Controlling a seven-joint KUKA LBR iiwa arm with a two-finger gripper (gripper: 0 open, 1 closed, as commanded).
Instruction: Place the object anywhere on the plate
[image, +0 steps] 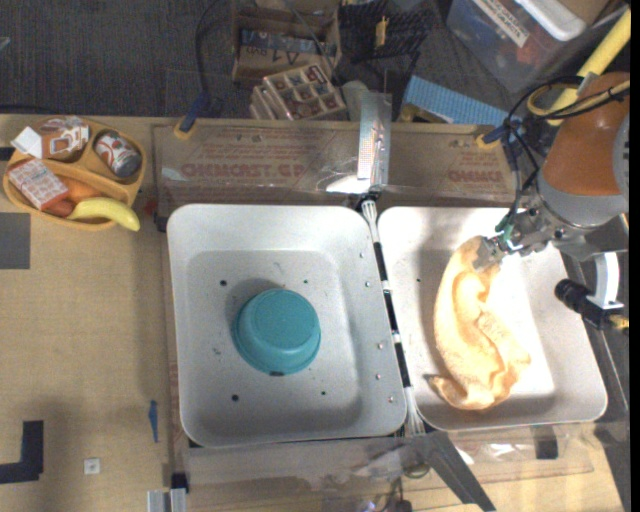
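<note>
Counter (80, 330): light wood.
On it, middle: two white bins side by side, left bin (190, 240), right bin (590, 400).
Far left corner: yellow tray (20, 190) with a banana (105, 210).

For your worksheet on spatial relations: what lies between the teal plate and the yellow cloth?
In the camera view, bare white bin floor and the bins' adjoining rims separate the teal plate from the yellow cloth.
</note>
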